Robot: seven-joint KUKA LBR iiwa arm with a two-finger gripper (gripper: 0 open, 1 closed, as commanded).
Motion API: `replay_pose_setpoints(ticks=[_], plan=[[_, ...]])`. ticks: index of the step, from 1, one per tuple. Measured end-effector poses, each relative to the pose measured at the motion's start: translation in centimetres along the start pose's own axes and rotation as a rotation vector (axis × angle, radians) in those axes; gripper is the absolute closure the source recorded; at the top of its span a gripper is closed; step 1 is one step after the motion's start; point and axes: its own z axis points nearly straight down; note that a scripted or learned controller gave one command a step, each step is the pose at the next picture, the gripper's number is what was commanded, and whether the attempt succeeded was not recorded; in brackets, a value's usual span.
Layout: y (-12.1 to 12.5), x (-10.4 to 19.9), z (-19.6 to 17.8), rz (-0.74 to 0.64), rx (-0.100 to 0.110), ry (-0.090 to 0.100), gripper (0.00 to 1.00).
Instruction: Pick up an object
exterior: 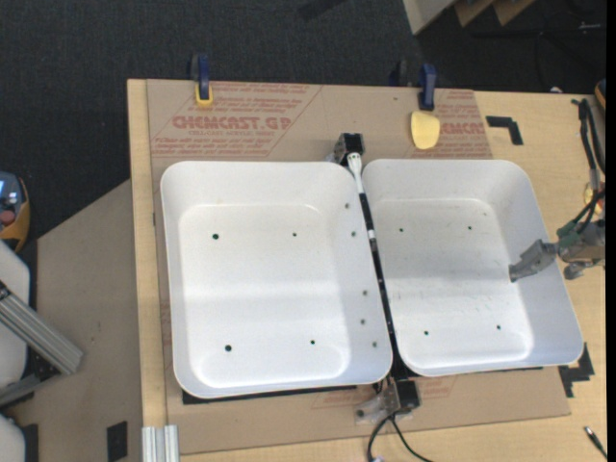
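Observation:
Two shallow white bins lie side by side on a brown board, the left bin [192, 258] and the right bin [452, 186]. At the right edge of the view, my gripper [537, 258] reaches in low over the right rim of the right bin. Only a grey tip of it and some wiring behind it are visible. I see no object at the tip. A small shadow lies under it on the bin's inner wall.
A yellow clamp pad [424, 129] and two blue clamps [201, 68] [426, 77] sit on the board behind the bins. A black clip [348, 146] joins the bins at the back. A connector with a cable [390, 407] lies at the front.

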Motion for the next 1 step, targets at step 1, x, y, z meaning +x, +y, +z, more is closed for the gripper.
replay_pose_setpoints(ticks=[1], plan=[[0.08, -0.02, -1.08, -0.001, -0.003, -0.002, 1.00]])
